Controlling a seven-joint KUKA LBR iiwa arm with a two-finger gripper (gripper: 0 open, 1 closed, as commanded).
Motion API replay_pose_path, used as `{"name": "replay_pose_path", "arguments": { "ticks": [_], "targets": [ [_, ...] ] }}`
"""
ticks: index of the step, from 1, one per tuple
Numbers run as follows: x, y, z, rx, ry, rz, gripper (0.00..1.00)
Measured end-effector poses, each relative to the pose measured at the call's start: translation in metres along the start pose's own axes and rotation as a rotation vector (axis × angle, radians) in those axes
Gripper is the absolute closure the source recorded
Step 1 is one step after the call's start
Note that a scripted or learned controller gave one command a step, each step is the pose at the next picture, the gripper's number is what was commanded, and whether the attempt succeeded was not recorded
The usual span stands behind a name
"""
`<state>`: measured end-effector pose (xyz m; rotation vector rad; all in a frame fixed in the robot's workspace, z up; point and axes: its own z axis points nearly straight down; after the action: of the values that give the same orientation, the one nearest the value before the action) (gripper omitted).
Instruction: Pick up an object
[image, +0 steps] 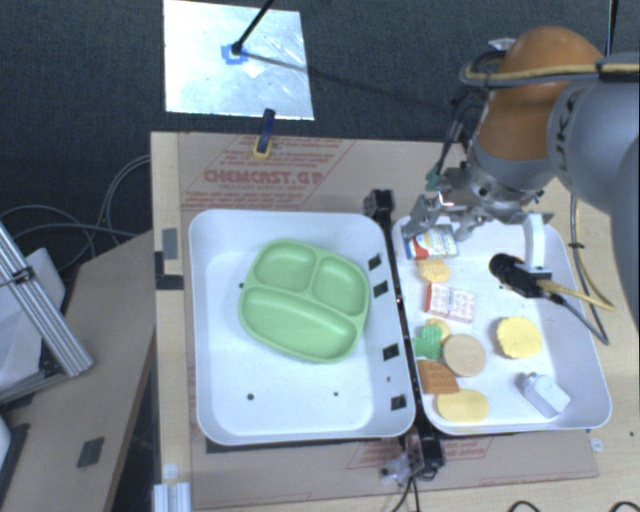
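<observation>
The right bin (575, 345) is crowded along its left wall. A packet (437, 243) sits at the far left corner. After it come an orange bit (433, 270), a red-and-white pack (449, 300), a green piece (430, 338), a tan disc (464, 354), a brown slab (436, 376) and a yellow oval (462, 405) near the front rim. A yellow round (519, 337) and a grey block (541, 393) lie further right, with bare floor around them and along the right wall. The left bin (215, 400) holds a green plate (303, 300) in its middle, with a bare margin all round.

The arm (600, 120) reaches in from the right, its wrist bent down over the right bin's far left corner. The gripper (432, 216) hangs over the packet, close to the wall between the bins. Whether it is open or closed, or touches the packet, cannot be told.
</observation>
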<state>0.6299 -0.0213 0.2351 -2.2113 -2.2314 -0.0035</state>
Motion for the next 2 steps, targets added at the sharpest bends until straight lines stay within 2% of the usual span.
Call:
{"name": "replay_pose_path", "arguments": {
  "ticks": [1,2],
  "targets": [
    [0.0580,-0.0091,0.0190,0.002,0.001,-0.001,1.00],
    [0.0528,-0.0036,0.0190,0.000,-0.001,0.005,1.00]
  ]
}}
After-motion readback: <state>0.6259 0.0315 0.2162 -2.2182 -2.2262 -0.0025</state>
